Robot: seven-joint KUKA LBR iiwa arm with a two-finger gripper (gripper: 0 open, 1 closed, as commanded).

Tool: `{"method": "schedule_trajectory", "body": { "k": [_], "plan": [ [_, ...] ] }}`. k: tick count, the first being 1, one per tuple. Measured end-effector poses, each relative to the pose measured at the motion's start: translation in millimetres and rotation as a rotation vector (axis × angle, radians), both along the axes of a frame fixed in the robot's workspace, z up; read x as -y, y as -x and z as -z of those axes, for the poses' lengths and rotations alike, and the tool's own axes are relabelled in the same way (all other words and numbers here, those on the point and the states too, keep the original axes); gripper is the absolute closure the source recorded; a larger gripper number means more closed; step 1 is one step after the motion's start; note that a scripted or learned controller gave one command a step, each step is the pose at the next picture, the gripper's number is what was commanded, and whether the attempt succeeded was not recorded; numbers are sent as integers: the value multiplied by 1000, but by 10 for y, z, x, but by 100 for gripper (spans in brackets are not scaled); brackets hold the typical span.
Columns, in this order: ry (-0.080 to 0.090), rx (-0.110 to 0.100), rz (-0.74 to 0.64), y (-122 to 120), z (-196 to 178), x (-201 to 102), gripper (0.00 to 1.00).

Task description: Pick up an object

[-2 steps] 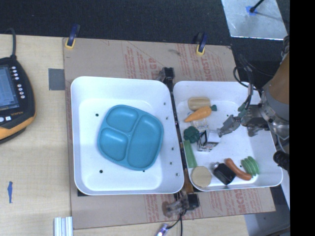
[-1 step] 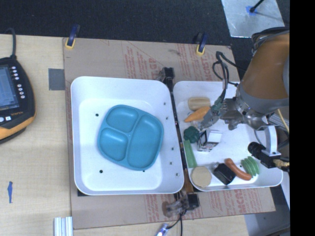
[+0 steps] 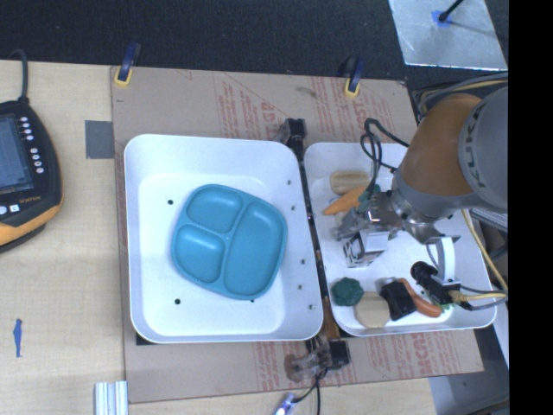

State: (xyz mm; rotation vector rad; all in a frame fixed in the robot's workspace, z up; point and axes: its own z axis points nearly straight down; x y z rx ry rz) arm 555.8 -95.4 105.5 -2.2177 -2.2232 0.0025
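From my station I count two shallow white plastic bins on the bench: the left bin (image 3: 138, 232) and the right bin (image 3: 432, 325), touching along their inner walls, both set on a brown cardboard sheet (image 3: 216, 102).

The left bin holds one thing, a glossy light-blue plastic plate (image 3: 230, 240) with rounded corners. It is moulded into three compartments and lies flat at a slight turn.

The right bin holds the candidates for the pick, and I count six:
- One tan oblong piece (image 3: 348, 181) lies near the far wall.
- One orange tapered carrot-like piece (image 3: 343, 203) lies just beside it.
- One dark green knobbly round lump (image 3: 348, 290) lies toward the near side.
- One pale beige smooth rounded piece (image 3: 371, 311) lies just beside the green lump.
- One black blocky piece (image 3: 397, 299) touches the beige piece.
- One orange-red curved piece (image 3: 425, 305) lies against the black block.

The grey arm with its orange band (image 3: 449, 158) reaches over the right bin. Its metallic end effector (image 3: 365, 236) sits low in the bin's middle, between the carrot piece and the green lump. I cannot tell whether the end effector is open or closed, and I see nothing held in it.

Outside the bins I count one black pendant with orange trim (image 3: 22, 175) at the bench's left edge, and two blue-and-yellow clamps, one (image 3: 127, 63) and another (image 3: 352, 74), on the cardboard's far edge.
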Motion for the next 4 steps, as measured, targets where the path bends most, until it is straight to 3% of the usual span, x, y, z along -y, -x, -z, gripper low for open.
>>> {"method": "schedule_trajectory", "body": {
  "k": [1, 2, 3, 4],
  "plan": [
    [0, -1, -2, -669, 138, 196, 0],
    [0, -3, -1, -152, 141, 22, 0],
    [2, -6, -4, -151, 38, 31, 100],
    [2, -5, -4, -151, 38, 30, 0]
  ]
}}
